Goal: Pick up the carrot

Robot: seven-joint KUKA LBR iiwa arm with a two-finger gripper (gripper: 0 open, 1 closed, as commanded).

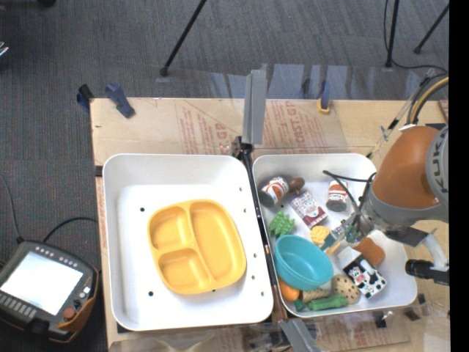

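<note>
The carrot (289, 292) lies wedged beside the blue bowl (302, 261) and cookie (344, 287).

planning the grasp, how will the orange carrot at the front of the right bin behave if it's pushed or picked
The carrot looks like a small smooth toy, so probably stiff, light and a bit slippery. It sits wedged between the blue bowl and the bin wall, so a push would likely jam it, not roll it.
</note>
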